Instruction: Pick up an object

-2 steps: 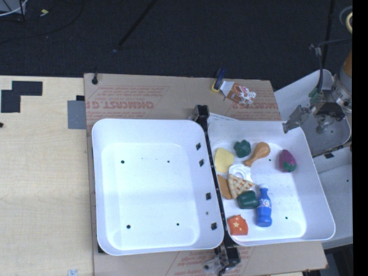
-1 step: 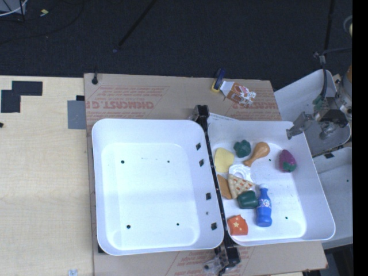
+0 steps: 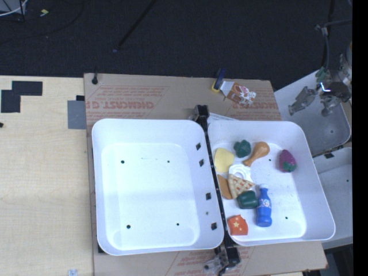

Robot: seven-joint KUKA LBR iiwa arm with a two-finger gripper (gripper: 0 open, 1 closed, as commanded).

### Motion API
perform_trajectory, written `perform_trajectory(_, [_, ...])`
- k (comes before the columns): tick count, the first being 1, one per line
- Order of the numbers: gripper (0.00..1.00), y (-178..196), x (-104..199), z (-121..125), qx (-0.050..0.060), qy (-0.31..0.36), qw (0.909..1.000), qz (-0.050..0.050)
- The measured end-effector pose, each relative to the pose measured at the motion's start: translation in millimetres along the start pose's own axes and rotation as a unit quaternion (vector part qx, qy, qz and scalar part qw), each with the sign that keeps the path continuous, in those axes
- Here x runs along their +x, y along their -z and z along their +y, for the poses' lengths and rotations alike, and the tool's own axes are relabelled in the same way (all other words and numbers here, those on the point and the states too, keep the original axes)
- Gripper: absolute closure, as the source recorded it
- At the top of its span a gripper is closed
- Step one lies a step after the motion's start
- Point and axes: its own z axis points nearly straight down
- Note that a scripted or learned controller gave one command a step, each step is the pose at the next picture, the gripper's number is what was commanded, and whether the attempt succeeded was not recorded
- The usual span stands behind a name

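Right bin [image 3: 310, 154] holds a blue bottle [image 3: 264, 207], purple toy [image 3: 287, 161]; gripper [image 3: 322, 96] hangs beyond it.

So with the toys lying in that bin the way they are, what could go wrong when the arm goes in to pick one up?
The waffle, green toy, blue bottle and yellow piece lie packed together, so the pincer may nudge or catch a neighbour instead of one clean item. The purple toy and orange box sit near the right bin's walls, which could block a finger. The rounded drumstick might slip out.
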Motion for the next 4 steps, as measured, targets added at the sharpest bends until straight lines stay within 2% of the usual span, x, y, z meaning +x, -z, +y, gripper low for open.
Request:
perform_trajectory(1, [0.00,-17.2,1.3,-10.3,0.004,-0.001,1.0000,0.001])
perform_trajectory(2, [0.00,-17.5,55.3,-23.4,0.004,0.001,1.0000,0.002])
perform_trajectory(3, [0.00,-108.0,10.2,-15.8,0.006,-0.001,1.0000,0.001])
perform_trajectory(4, [0.00,-77.3,2.1,-15.1,0.002,0.000,1.0000,0.000])
